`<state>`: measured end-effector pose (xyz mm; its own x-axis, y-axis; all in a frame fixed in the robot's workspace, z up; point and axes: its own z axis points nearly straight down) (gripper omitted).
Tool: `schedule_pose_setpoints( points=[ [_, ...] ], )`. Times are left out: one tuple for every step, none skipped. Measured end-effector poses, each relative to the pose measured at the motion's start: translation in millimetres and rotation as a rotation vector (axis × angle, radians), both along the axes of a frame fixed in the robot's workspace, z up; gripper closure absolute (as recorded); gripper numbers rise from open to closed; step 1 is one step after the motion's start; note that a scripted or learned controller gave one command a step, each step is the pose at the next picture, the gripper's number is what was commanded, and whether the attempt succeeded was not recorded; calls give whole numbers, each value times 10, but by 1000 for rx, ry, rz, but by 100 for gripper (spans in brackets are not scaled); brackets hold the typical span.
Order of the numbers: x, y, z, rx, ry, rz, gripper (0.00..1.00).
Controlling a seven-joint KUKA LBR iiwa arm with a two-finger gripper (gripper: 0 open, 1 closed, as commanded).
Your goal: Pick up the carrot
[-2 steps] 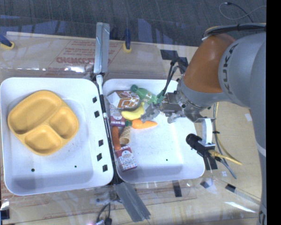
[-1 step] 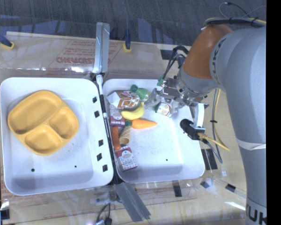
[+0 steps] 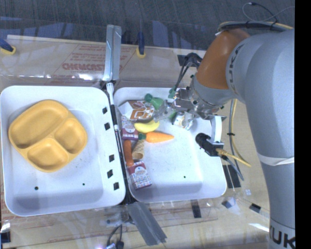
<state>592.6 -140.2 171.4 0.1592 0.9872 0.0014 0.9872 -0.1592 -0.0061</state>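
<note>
The orange carrot lies flat near the middle of the right bin, its tip pointing right. Just above it rests a yellow banana. My gripper hangs over the bin's upper right part, a little above and to the right of the carrot and apart from it. The grey arm with its orange band comes in from the right behind the gripper. Nothing shows in the gripper's hold.
A green toy and a brown-and-white pack sit at the bin's top. A sausage, a cone and a red carton line its left wall. The left bin holds a yellow divided plate.
</note>
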Motion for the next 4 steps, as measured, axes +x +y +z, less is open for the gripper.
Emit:
schedule_pose_setpoints(
  points=[
    [-9,68,-751,-2,2,35,0],
    [-689,412,-811,-2,2,-104,0],
    [-1173,386,-808,-2,1,-385,0],
    [-1100,387,-809,-5,3,-1021,0]
  ],
)
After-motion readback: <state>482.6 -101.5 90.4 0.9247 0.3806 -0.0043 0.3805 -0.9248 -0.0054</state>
